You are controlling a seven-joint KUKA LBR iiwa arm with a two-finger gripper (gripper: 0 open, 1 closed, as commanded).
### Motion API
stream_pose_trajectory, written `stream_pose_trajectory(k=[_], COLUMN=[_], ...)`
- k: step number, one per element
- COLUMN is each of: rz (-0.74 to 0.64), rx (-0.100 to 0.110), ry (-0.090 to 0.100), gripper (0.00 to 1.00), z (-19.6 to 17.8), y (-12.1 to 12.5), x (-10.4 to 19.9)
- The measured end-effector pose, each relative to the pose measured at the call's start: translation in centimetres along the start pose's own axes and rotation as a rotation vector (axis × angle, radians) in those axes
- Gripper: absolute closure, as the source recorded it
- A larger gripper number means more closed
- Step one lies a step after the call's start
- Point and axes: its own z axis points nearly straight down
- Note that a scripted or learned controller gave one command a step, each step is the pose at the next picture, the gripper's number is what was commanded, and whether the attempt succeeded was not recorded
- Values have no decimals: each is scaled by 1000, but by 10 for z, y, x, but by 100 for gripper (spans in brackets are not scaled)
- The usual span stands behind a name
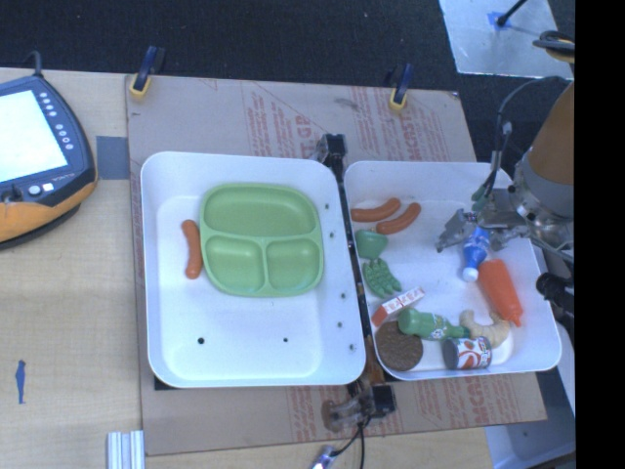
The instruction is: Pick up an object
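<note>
Bins sit side by side on the bench: the left bin (166, 350) holds a green divided tray (262, 238) with one sausage (192, 248) beside it, while the right bin (441, 180) carries the clutter worth picking from. Judging by its place, the arm (553, 154) is in the approach step, with the gripper (479, 228) low over the bin's right half, just above a small blue-and-white bottle (474, 257) and near an orange carrot (500, 290). How wide the claw stands cannot be told, and nothing can be seen held in it. Next it likely needs to settle on one item and descend squarely. Smaller things, two sausages (385, 215), green pieces (379, 276) and a can (469, 353), lie apart; the gripper's tips blur into dark metal.
</note>
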Motion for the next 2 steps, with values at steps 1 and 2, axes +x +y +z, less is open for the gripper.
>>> stream_pose_trajectory(k=[1,2], rz=[2,-2], rx=[-2,2], ry=[-1,0], gripper=[0,0], z=[-2,104], y=[8,-32], x=[-66,-65])
